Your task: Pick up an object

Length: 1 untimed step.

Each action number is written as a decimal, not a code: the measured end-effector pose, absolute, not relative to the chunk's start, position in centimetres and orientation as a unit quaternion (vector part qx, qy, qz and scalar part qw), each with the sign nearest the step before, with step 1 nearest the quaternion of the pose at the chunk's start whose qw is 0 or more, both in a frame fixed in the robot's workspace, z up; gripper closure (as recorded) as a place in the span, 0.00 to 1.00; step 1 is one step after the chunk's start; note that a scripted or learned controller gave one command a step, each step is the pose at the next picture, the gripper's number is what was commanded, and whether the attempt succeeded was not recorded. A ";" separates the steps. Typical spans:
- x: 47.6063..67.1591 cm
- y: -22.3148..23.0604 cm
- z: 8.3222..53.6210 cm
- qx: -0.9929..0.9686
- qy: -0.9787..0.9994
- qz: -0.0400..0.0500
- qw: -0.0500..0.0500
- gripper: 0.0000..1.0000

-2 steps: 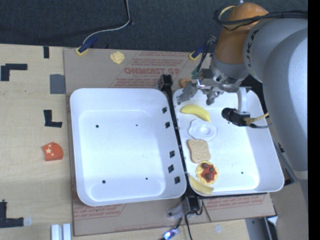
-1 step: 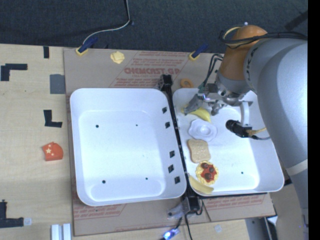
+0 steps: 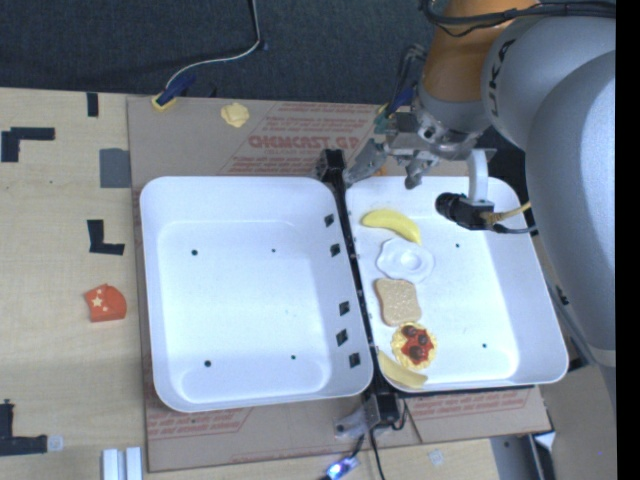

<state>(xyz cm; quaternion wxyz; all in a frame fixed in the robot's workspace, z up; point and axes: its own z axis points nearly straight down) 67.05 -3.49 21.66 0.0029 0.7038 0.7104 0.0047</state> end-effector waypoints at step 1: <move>66.9 3.2 24.4 0.704 0.710 0.002 0.000 0.00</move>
